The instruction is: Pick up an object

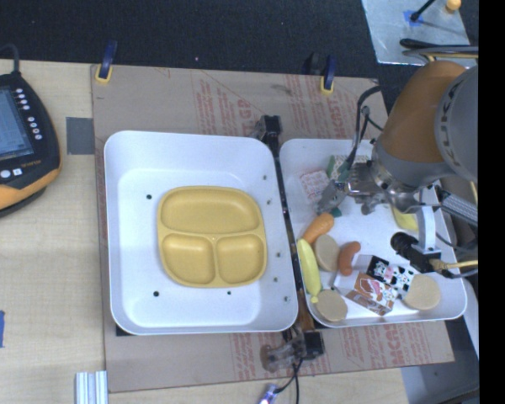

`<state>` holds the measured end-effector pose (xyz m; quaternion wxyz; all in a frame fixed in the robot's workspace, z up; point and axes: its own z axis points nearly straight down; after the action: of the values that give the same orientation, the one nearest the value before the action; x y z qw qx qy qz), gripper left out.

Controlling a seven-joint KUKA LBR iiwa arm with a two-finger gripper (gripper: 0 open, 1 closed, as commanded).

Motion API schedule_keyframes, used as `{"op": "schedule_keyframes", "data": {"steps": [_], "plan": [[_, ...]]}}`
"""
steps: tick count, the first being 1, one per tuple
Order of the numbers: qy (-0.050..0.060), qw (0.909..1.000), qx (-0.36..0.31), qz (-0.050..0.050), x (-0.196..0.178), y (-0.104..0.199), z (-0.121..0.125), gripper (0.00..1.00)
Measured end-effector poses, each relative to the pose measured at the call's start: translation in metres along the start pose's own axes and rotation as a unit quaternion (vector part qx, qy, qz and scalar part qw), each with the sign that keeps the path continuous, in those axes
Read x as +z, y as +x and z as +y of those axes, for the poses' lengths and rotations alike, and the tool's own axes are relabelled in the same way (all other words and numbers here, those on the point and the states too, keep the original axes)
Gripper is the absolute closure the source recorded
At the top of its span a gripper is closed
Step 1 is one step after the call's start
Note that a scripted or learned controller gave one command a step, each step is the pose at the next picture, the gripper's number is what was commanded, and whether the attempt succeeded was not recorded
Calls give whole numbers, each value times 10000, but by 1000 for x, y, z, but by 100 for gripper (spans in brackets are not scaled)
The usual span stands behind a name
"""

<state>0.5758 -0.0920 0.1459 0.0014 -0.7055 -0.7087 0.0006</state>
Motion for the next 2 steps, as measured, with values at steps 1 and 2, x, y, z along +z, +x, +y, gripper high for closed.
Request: {"op": "schedule_keyframes", "data": {"steps": [1,2], "plan": [[16,10000,-5,-11,55,-20,-8,0],[4,10000,-1,-3,54,-1,29,0]]}}
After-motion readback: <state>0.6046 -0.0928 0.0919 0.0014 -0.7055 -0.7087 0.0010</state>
